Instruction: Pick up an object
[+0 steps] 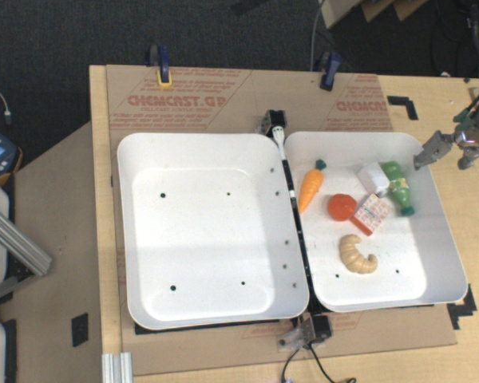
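Croissant (358, 254) sits lowest in right bin (439, 282) | cluster (tomato (342, 207), carton (371, 212), carrot (310, 189)) lies left of and below gripper (449, 152) | carrot axis steep, tip down-left | gripper parked at bin's upper-right rim, spread wide, nothing held

Five small objects are sitting in the right bin (431, 286). An orange carrot (310, 188) with a green tip is lying tilted near the bin's left wall. A red round piece (342, 207) is touching a red-and-white patterned box (372, 213). A white block (374, 179) is lying beside a green item (397, 187). A tan croissant (357, 255) is curling nearer the front.
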Action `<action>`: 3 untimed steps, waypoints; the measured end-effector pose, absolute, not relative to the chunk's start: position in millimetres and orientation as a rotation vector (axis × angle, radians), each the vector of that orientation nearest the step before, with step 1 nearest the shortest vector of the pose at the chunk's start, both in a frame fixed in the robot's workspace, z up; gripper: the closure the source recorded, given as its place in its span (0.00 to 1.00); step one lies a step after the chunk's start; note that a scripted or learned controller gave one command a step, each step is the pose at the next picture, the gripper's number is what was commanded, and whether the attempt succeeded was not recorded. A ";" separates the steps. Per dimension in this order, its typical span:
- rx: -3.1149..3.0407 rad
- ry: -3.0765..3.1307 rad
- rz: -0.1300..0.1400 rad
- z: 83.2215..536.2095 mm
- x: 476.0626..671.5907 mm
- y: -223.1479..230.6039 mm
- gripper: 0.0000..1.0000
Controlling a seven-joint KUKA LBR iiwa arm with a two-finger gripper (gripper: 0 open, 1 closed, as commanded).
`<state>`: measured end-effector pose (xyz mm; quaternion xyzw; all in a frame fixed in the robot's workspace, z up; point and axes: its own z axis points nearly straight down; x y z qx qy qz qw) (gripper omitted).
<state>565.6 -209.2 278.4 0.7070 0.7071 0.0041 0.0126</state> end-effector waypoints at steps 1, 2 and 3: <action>2.236 2.224 -0.009 184.2 473.6 -209.3 0.00; 2.206 2.208 0.010 336.8 491.7 -225.9 0.00; 2.206 2.209 0.011 471.9 479.6 -224.9 0.00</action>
